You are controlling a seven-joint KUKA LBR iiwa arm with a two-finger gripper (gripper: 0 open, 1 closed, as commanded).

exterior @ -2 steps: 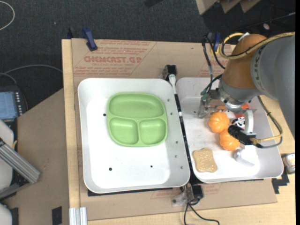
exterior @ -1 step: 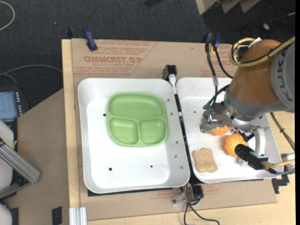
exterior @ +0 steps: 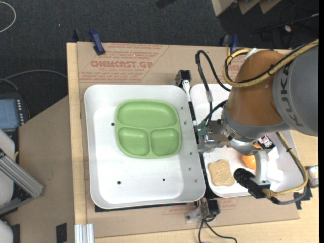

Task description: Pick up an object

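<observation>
Nothing picked up yet, going by this shot – task looks barely started, or at best at the reaching stage. Big grey arm [exterior: 263,92] with the orange band parked right over the right bin [exterior: 215,189], covering most of it. Gripper [exterior: 212,138] probably that dark cluster by the bin's left wall, but too buried under the wrist to say for sure – no telling how it's set or if anything's in it.

Candidates for grabbing, all in the right bin:
- tan speckled slab [exterior: 221,172], flat near the front-left corner, sort of bread-slice shaped with rounded corners, looks rough on top
- small orange thing [exterior: 248,161] just beside it to the right, partly hidden, rounded and glossy
- a bit of red and black [exterior: 264,143] peeking out under the wrist, too small to identify

Over in the left bin [exterior: 101,186]: pale green divided plate [exterior: 148,128], three compartments, lying flat and well apart from the arm.

Left to do: pretty much everything – get down on one item, close on it, lift it clear of the bin
</observation>
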